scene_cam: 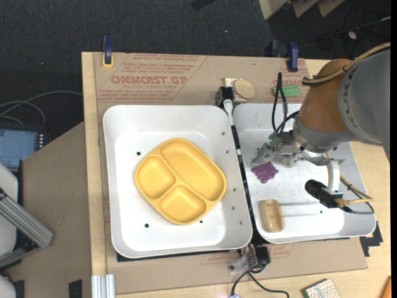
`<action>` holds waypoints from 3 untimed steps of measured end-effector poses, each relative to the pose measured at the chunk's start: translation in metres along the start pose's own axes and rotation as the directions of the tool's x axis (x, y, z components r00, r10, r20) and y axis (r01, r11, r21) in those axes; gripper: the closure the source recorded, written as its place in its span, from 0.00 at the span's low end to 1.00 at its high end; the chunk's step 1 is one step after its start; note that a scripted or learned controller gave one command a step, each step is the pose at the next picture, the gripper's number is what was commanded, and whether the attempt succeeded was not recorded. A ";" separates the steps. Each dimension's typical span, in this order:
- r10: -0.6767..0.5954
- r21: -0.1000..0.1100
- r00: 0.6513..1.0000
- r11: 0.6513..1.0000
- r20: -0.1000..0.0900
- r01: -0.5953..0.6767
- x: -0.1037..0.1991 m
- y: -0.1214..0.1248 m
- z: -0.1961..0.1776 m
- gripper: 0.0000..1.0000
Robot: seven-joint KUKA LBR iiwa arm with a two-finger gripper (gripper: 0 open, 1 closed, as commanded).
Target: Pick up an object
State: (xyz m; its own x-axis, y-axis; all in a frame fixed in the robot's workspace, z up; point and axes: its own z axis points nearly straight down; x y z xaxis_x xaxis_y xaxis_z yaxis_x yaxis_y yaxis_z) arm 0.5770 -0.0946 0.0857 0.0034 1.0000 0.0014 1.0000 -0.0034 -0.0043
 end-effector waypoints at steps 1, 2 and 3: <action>-0.002 -0.007 1.000 1.000 0.003 0.002 -0.016 0.014 0.001 0.00; -0.005 -0.008 1.000 1.000 0.002 0.005 -0.003 0.028 0.001 0.00; 0.001 0.006 1.000 1.000 -0.001 -0.001 -0.001 -0.080 0.002 0.00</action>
